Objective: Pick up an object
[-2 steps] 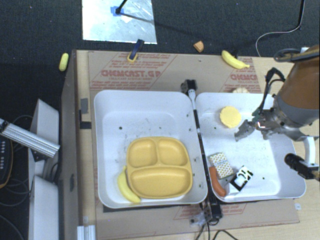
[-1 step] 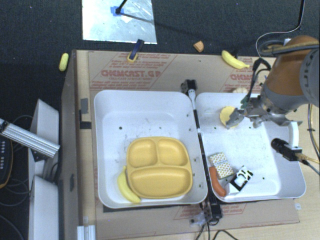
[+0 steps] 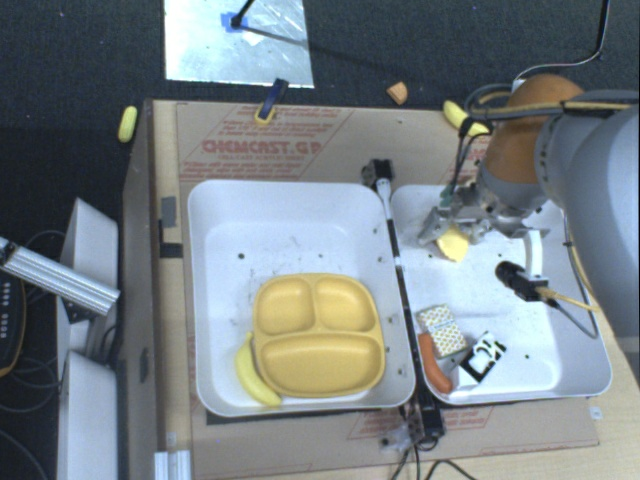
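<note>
Tool (image 3: 462,220) low in right bin (image 3: 575,368), directly over yellow block (image 3: 453,246). Cannot tell whether released or clenched. Block apparently resting on bin floor just below tool, touching or nearly so. Lift not yet evident; grasp and raise outstanding.

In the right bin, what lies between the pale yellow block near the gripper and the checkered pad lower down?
In the camera view, only bare white bin floor separates the pale yellow block from the checkered pad.

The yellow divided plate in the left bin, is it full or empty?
Empty: the plate's three compartments show bare yellow. A banana lies beside it, outside its rim.
</note>
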